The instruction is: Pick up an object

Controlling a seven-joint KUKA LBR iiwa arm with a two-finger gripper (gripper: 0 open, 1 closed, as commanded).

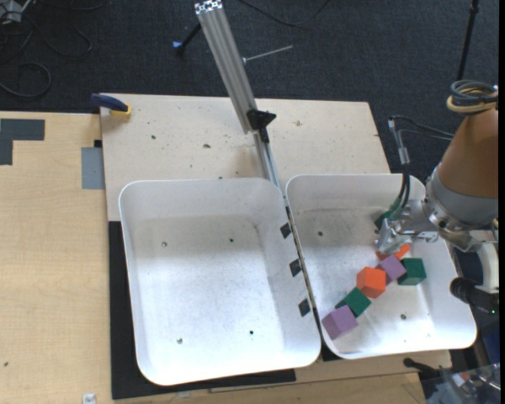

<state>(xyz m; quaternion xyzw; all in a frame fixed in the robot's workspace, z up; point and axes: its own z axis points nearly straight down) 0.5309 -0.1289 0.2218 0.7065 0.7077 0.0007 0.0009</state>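
My gripper [393, 241] hangs low in the right bin [337, 194], near its far right wall; I cannot tell its opening. Just beside it lie blocks: purple block [393, 267], orange block [371, 280], green block [412, 271]. The left bin [151, 204] offers broad open floor.

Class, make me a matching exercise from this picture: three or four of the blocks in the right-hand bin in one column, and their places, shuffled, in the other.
Things:
1. orange cube-shaped block
2. purple block at the row's lower end
3. dark green block on the far right
4. small purple block by the gripper

Places:
A. nearest the divider between the bins
B. rightmost block
C. middle of the row
D. just below the gripper

Pairs: 1-C, 2-A, 3-B, 4-D
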